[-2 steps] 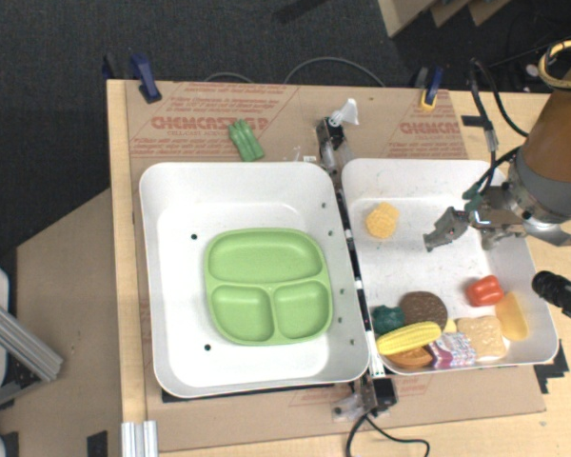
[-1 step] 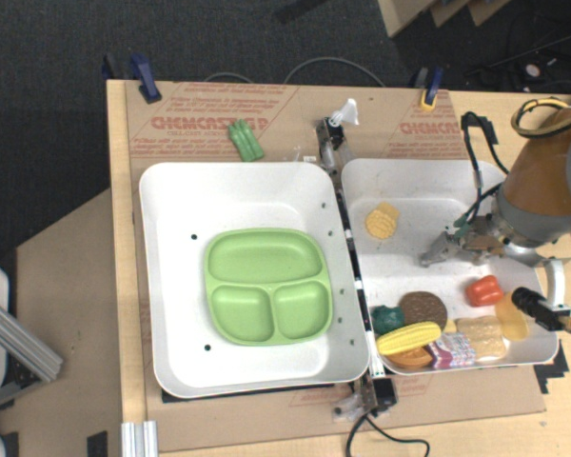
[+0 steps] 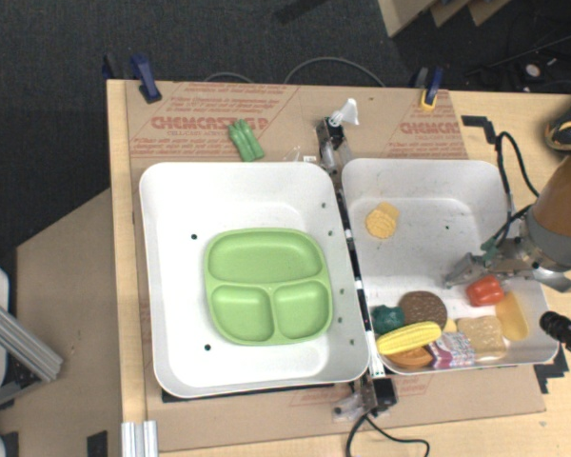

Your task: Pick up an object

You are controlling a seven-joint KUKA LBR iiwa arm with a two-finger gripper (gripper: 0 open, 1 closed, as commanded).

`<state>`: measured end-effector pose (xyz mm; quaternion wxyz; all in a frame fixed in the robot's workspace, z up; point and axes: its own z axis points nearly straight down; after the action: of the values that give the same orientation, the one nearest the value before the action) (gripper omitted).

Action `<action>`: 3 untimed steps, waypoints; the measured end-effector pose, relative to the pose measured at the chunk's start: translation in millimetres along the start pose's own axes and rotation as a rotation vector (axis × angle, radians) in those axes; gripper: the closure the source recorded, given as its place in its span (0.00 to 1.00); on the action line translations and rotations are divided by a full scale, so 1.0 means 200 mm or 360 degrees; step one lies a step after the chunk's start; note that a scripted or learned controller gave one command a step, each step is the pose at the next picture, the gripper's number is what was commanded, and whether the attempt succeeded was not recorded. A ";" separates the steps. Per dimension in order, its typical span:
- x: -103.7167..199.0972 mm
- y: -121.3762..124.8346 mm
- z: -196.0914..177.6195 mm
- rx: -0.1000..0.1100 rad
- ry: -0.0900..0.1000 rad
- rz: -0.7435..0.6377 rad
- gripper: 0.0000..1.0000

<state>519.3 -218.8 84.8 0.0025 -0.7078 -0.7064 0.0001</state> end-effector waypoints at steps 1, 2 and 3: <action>0.00 -0.21 0.00 -0.0001 0.0003 -0.0004 0.00; 0.02 0.16 0.00 -0.0016 -0.0007 -0.0012 0.00; -0.01 -0.11 0.00 -0.0002 0.0007 -0.0006 0.00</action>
<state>497.6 -220.8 84.9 0.0037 -0.7065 -0.7077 -0.0019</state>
